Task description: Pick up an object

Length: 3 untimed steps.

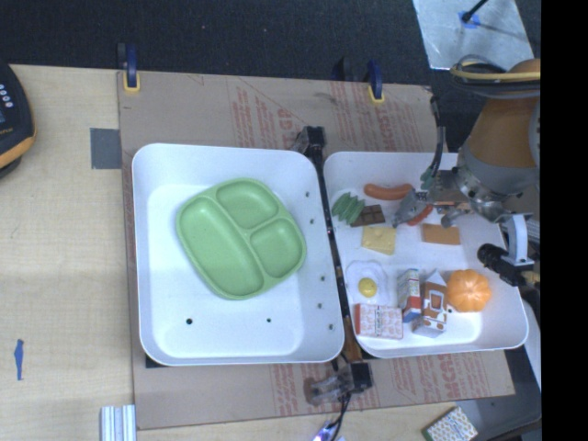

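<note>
The jaws (424, 208) are seen low in the far part of the right bin (342, 246), at the end of the arm (496, 145) that reaches in from the right. Whether they are parted or closed cannot be told: the metal parts blur together, and a red shape among them cannot be read as either a held thing or part of the tool. Nothing can be said to be held.

Closest to the jaws, a sausage (389, 191) is found just to their left and slightly farther back, its long axis running left to right. A brown block (442, 235) lies just on the near side of the jaws. Left and nearer, a yellow cheese piece (378, 239) is placed, with a green leafy item (347, 207) and a small dark piece (370, 216) beyond it toward the bin's left wall.

Farther out, toward the near edge, a fried egg (367, 285), small cartons (423, 303), a red-and-white packet (378, 321) and an orange (469, 291) are set close together.

The sausage is judged the likeliest target, since only a short shift left would be needed, with the closing direction set across its long axis.

The left bin (161, 329) carries a green divided plate (241, 237), well apart from the jaws. Both bins rest on the surface (55, 274).
</note>
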Motion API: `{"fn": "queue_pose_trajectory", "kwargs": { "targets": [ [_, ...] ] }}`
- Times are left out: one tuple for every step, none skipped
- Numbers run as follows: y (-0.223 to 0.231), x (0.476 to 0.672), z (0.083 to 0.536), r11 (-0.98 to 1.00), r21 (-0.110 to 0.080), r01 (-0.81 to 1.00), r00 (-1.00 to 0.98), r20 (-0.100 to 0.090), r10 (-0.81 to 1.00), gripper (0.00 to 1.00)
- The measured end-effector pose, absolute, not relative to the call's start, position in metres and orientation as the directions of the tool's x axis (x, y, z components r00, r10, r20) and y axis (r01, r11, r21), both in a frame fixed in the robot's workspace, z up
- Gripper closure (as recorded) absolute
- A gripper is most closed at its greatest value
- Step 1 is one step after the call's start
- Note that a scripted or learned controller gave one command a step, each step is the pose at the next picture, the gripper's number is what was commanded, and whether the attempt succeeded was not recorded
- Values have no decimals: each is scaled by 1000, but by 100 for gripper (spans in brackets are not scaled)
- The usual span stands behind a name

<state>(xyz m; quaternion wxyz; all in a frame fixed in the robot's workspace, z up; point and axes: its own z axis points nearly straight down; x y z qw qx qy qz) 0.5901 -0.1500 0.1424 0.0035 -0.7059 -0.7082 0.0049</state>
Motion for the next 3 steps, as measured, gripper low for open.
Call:
{"fn": "queue_pose_trajectory", "kwargs": {
  "targets": [
    [-152, 633, 91, 8, -1, 1000, -8, -2, 1000, 0],
    [-152, 634, 106, 9, 4, 1000, -9, -2, 1000, 100],
    [-75, 634, 199, 12, 7, 1000, -12, 2, 1000, 100]
  ]
}}
